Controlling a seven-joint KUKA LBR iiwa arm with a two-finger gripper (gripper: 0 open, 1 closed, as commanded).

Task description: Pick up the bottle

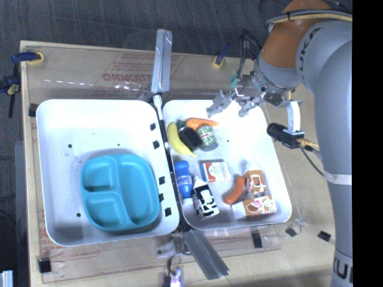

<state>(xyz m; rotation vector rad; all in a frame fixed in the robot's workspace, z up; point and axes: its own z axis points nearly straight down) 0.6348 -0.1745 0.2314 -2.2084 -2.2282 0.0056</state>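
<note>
1. The bottle, blue with a paler cap end, is seen lying on its side in the right bin, tight against that bin's left wall and about halfway down it.
2. Just below the bottle a black-and-white carton is touching or nearly touching it; a small red-and-white box lies just beside it on the right. Because of this crowding, a grasp from above, across the bottle's width, is judged the likelier approach.
3. Further up the same wall a banana is found, with a dark item and a green-labelled can beside it and an orange carrot-like piece above.
4. Toward the lower right a sausage and a printed snack box are placed.
5. The claw is held above the bin's upper rim, well apart from the bottle; its fingers appear spread wide with nothing between them, though the blur makes this uncertain.
6. In the left bin a blue divided tray is resting; both bins are carried by the counter.
</note>
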